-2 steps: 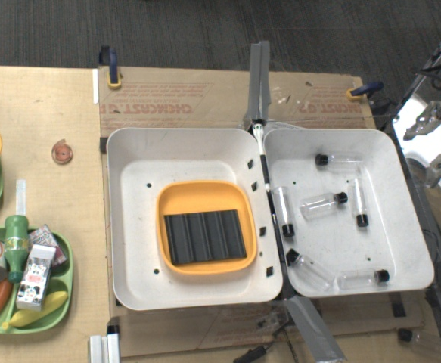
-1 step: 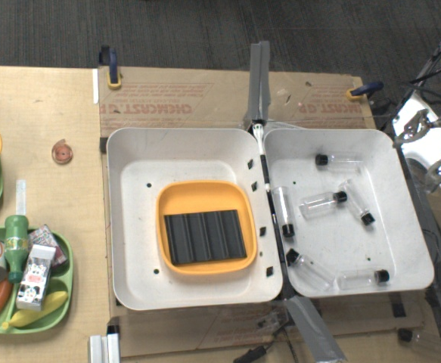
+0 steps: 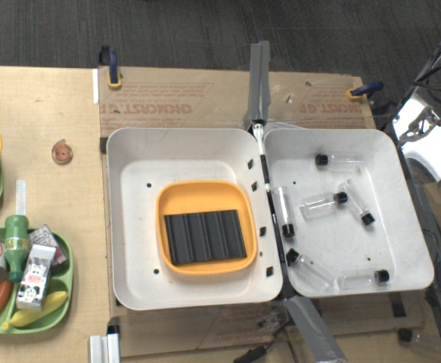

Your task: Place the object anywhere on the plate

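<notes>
Step in hand: I judge it is the very start; no vial is picked, and the plate carries only its dark ribbed insert (image 3: 205, 237).
Task's thing: several clear vials with black caps lie in the right bin (image 3: 402, 203). One vial (image 3: 322, 203) lies near the middle, one (image 3: 335, 159) near the far wall, one (image 3: 281, 212) along the left wall, one (image 3: 364, 278) by the near wall.
Plate: the orange plate (image 3: 205, 193) sits in the middle of the left bin (image 3: 129, 203), well apart from the vials.
Arm: a white and grey part of the arm (image 3: 424, 138) shows at the right edge, beside the right bin and not above it.
Tool: I cannot tell how it stands.
Next move: the arm probably must come over the right bin and go down on one vial that lies free, such as the middle one.
Risk: the vials are round and smooth, so they may roll or slip.
Table: the table (image 3: 38, 112) on the left bears a green tray (image 3: 57, 308) with toy food.
</notes>
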You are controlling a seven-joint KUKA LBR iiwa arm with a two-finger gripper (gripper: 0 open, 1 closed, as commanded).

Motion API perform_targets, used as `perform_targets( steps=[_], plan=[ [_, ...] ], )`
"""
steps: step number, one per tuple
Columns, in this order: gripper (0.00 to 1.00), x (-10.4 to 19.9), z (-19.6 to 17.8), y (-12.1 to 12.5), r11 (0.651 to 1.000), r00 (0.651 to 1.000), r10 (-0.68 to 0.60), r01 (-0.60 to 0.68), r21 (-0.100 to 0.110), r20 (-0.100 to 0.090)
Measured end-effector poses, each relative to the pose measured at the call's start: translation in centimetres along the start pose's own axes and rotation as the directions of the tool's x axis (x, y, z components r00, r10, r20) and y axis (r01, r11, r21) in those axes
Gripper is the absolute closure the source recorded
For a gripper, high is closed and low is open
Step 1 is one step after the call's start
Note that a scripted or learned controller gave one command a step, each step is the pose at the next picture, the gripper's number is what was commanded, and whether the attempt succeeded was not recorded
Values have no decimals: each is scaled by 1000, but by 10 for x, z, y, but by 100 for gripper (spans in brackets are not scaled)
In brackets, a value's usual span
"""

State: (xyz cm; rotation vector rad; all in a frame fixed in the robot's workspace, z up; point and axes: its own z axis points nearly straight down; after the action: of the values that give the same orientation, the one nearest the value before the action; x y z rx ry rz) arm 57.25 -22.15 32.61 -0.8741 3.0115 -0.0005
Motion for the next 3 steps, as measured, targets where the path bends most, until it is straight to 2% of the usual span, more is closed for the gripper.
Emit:
perform_targets(
  steps=[1, 2, 3],
  plan=[
    [0, -6, 50, -4, 924, 924, -382, 382, -4, 0],
    [0, -7, -9, -4, 825, 825, -564, 564, -1, 1],
    [0, 3, -56, 2, 621, 621, -784, 784, -2, 2]
  ],
)
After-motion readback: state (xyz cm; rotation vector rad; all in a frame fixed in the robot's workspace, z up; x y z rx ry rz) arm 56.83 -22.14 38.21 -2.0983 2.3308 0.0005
